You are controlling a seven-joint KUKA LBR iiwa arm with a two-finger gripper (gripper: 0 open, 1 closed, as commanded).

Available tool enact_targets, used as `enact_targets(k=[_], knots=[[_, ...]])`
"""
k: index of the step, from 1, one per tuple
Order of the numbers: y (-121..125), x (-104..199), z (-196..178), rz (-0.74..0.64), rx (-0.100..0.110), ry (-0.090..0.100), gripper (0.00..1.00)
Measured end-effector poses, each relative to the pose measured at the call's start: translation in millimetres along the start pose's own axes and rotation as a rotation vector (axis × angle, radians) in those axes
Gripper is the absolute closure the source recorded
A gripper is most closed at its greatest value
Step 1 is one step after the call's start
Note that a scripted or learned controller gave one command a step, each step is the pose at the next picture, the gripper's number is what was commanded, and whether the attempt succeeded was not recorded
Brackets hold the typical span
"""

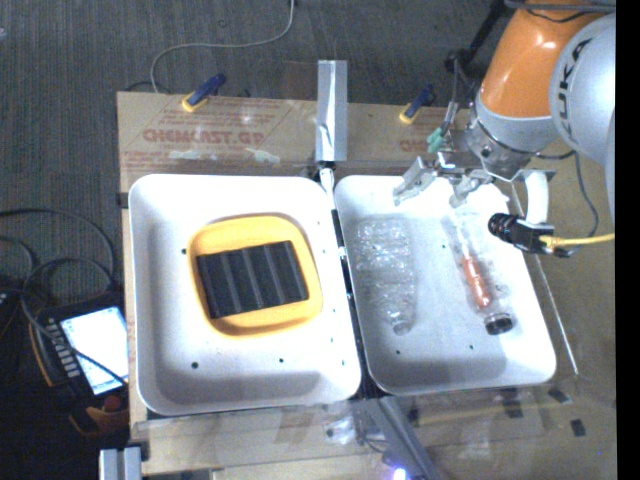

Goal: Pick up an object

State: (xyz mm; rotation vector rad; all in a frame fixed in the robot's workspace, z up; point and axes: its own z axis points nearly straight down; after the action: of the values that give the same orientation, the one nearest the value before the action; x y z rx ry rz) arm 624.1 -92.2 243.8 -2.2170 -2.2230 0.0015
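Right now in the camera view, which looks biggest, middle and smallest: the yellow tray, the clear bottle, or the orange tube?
1. Yellow tray
2. Clear bottle
3. Orange tube

All lie flat in the bins, so nearness barely matters.

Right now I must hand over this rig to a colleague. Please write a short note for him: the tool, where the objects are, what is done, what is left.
Tool: open, holding nothing, hovering over the far edge of the right white bin.
Right bin: a crumpled clear plastic bottle on its left side; a slim clear tube with an orange core and dark cap on its right side, nearest the tool.
Left white bin: a yellow tray with a black ribbed insert.
Done: nothing picked up.
Left: descend, grasp one object, lift.
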Motion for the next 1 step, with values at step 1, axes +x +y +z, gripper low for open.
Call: enact_targets(k=[1], knots=[[-30.1,-55.2,30.6,0.064,-0.001,-0.001,0.0]])
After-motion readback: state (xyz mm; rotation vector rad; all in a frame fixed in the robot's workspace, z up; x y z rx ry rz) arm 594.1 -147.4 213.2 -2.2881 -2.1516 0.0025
